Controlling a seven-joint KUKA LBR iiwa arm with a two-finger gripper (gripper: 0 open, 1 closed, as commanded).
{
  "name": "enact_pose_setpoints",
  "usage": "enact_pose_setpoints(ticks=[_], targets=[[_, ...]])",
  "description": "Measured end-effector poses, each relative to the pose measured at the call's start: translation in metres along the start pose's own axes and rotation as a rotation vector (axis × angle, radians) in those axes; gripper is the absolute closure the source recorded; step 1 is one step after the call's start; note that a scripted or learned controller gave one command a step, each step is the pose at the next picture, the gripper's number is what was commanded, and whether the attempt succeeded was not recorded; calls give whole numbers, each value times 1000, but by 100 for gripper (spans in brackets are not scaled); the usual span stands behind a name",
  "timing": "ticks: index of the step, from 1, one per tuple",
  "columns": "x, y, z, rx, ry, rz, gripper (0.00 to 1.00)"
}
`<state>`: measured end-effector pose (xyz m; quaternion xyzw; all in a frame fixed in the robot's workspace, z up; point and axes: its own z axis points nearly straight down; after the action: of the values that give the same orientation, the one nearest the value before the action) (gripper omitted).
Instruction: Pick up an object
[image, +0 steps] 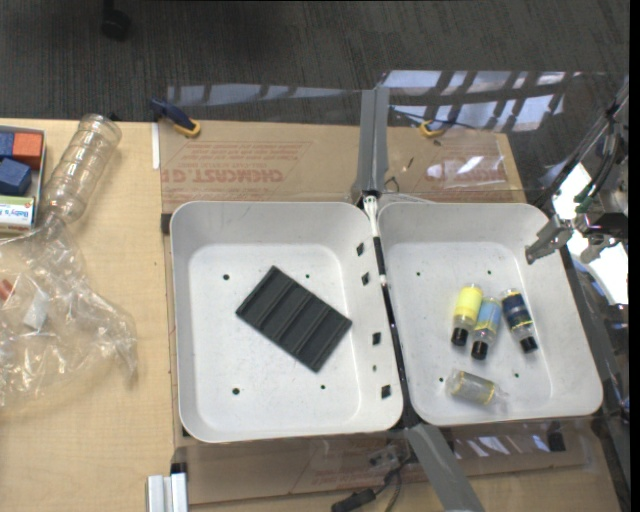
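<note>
Gripper (548, 246): poised over the upper right rim of the right bin (430, 225), at the view's right edge; jaw opening cannot be told from this angle, and nothing is seen between the fingers. Nearest items, down and to the left of the jaws, on the right bin's floor: a dark blue bottle (518, 319) with black cap, lying slantwise; just beside it, further left, a light blue bottle (485, 327) and a yellow bottle (466, 313), these two touching side by side, black caps pointing down the view. Lower still, apart from the three: a clear small bottle (473, 388) on its side. Far left of the jaws, across the divider, in the left bin (200, 240): one dark ribbed panel (294, 318), lying flat and turned diagonally near the bin's middle. Well beyond, on the wooden bench at far left: a clear plastic bottle (77, 167) lying down, crumpled clear wrap (50, 315), and a box of blue and orange blocks (20, 170).
</note>
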<state>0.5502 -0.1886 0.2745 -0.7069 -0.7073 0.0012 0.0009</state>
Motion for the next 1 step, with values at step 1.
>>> enact_pose_setpoints(ticks=[1], targets=[[26, -10, 167, -3, 0, 42, 0]])
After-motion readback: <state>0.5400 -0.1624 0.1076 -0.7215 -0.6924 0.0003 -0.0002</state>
